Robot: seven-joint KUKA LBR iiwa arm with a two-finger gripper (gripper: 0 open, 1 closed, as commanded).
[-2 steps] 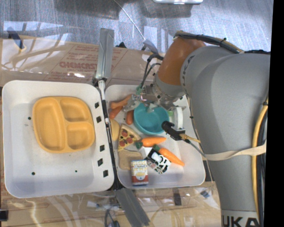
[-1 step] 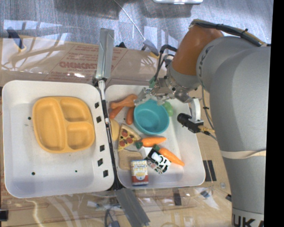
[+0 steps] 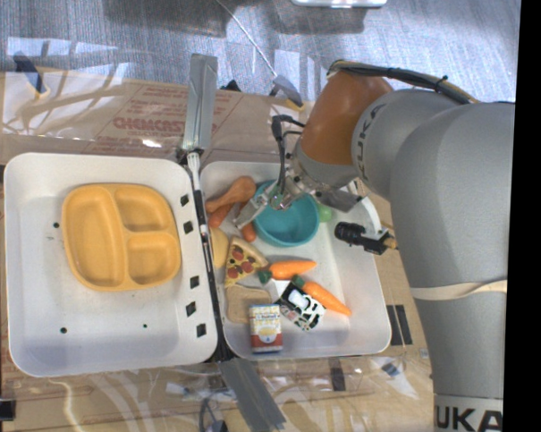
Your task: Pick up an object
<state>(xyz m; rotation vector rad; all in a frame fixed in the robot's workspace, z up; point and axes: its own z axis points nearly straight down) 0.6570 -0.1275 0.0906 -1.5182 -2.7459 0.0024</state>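
The gripper (image 3: 264,201) hangs low by the teal bowl (image 3: 288,224) (finger state I cannot tell), so nothing looks lifted yet.

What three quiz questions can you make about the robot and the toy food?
1. True or false: the yellow tray lies in the left bin.
2. Which bin is the gripper over? A) left B) right
3. What lies just below the teal bowl: carrots or a spoon?

Key: 1 true; 2 B, the right bin; 3 carrots.
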